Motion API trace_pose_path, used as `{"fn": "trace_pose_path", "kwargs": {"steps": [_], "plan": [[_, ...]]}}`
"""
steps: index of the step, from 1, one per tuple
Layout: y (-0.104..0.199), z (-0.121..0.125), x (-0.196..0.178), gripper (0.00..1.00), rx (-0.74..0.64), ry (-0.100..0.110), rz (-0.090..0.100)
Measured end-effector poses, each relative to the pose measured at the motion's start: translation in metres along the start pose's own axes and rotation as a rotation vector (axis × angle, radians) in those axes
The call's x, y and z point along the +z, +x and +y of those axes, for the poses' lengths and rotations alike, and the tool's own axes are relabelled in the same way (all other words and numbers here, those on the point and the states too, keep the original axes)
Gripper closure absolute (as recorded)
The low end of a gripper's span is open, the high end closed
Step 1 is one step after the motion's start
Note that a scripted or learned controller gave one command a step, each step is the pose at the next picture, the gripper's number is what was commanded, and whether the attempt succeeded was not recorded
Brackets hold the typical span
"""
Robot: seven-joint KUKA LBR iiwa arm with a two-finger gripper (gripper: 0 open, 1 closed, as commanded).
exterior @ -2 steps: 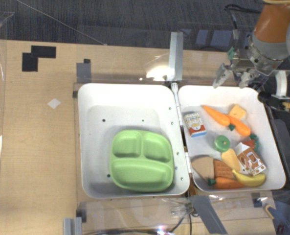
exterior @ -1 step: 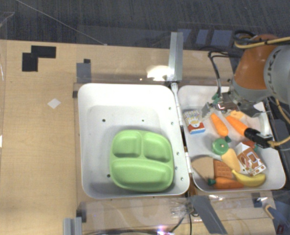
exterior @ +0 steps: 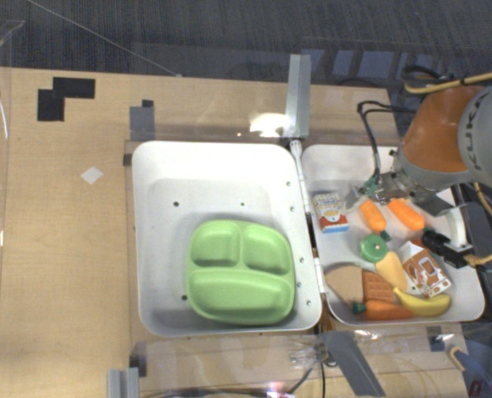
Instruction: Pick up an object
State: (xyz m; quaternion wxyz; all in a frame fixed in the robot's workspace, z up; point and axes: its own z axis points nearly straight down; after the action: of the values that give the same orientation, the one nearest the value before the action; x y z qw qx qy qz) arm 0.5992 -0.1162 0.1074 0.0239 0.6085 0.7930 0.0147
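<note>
The right bin holds several toy foods. A small white, blue and red carton stands near its left wall. Two orange pieces lie side by side in the middle. Below them are a green round piece, a yellow wedge, a printed snack packet, a banana, a brown cracker and a carrot. My gripper hangs low just above and between the two orange pieces, under the orange-banded wrist.
The left bin holds a green divided plate in its front half. A metal post stands at the back between the bins. Black cables loop over the right bin's back edge.
</note>
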Motion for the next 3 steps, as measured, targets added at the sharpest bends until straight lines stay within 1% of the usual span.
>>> {"fn": "trace_pose_path", "kwargs": {"steps": [1, 2, 3], "plan": [[-0.011, -0.034, -0.049, 0.0, 0.265, 0.053, 0.013], [0.03, -0.036, 0.008, 0.0, -0.138, 0.048, 0.023], [-0.007, 0.044, 0.02, 0.0, -0.047, 0.038, 0.016]]}}
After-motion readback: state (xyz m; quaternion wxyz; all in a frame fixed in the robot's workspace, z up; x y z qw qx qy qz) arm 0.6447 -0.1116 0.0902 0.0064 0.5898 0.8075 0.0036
